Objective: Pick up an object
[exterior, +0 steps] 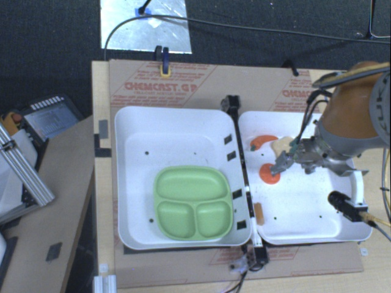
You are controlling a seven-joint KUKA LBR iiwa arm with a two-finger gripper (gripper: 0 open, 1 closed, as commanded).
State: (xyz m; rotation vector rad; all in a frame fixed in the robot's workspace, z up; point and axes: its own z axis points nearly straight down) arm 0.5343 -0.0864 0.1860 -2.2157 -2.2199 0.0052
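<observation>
In the right bin (305, 221) lie several small items. An orange round piece (266, 174) sits near the bin's left-middle. A flat orange-red piece (263, 141) and a beige piece (283, 144) lie side by side further back. A small brown stick (258, 213) rests against the left wall near the front. My gripper (281, 163) reaches in from the right and hangs low, its tip right at the upper right edge of the orange round piece. Whether it touches that piece is hidden by the gripper body.
The left bin (137, 163) holds a green divided plate (192, 201) at its front middle. A black divider (238, 157) runs between the bins. The arm's grey and orange body (351, 118) covers the right bin's back right corner. A black part (343, 205) juts over its front right.
</observation>
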